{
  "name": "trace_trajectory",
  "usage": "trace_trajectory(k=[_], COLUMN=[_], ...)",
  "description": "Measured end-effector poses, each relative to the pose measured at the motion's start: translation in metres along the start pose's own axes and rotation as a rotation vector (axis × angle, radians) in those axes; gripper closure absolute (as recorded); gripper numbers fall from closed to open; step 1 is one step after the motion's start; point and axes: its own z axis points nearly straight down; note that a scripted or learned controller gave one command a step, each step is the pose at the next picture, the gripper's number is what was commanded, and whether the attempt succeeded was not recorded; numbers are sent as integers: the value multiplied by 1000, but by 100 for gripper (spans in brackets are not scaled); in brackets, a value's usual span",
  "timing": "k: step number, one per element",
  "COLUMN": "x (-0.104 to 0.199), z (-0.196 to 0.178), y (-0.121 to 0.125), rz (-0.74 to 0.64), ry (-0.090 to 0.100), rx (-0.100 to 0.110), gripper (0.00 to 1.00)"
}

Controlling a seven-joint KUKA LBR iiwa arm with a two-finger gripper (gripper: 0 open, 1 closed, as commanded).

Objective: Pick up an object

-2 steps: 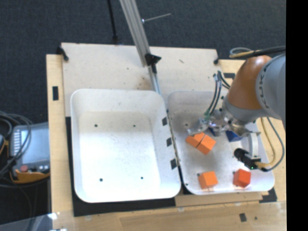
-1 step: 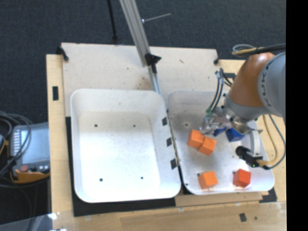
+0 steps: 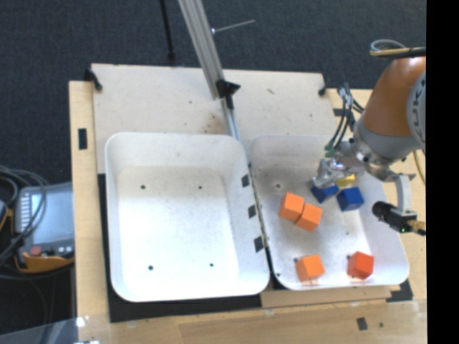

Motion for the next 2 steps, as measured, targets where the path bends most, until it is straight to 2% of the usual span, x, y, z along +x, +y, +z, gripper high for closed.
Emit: trace_trajectory(k=[2], x=[-3], z=[-97], y=[4], rz=[-3], ry=[1], rx=[-1], gripper=[100])
